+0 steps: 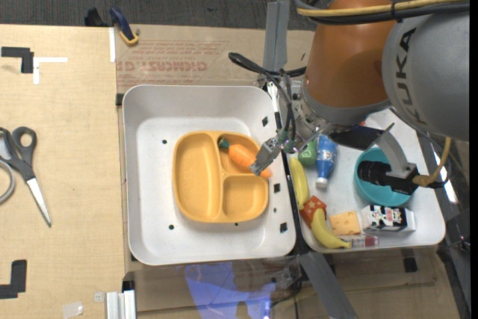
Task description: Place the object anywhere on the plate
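Toy carrot [241, 155], over yellow divided plate [200, 175], upper right compartment.
Clamped at its right end by gripper [263, 159]; best lowered until resting, then released well inside plate rim, left bin [142, 183].

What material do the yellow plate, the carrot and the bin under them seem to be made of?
Plate: likely moulded plastic, smooth with a slight sheen, one even yellow colour, rounded compartment walls.
Carrot: probably a plastic toy, uniform orange with a green tip, no natural texture visible.
Bin: seems thin white plastic or coated metal, matte, with small dark holes; the view does not settle which.
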Robot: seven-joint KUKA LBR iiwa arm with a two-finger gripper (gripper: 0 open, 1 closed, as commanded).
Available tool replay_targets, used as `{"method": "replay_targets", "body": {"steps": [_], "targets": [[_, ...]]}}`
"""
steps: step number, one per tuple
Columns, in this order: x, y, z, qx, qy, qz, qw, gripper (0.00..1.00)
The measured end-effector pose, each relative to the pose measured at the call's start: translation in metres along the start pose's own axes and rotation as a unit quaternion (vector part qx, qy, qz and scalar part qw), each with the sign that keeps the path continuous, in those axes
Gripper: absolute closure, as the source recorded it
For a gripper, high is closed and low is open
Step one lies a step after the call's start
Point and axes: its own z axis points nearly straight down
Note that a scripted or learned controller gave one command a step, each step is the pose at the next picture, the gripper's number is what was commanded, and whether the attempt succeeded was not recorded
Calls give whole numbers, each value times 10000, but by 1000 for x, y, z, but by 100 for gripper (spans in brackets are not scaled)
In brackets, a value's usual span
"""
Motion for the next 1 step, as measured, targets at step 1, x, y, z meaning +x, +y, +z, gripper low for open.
{"method": "replay_targets", "body": {"steps": [1], "targets": [[-1,0,-8,7,-4,3,10000,100]]}}
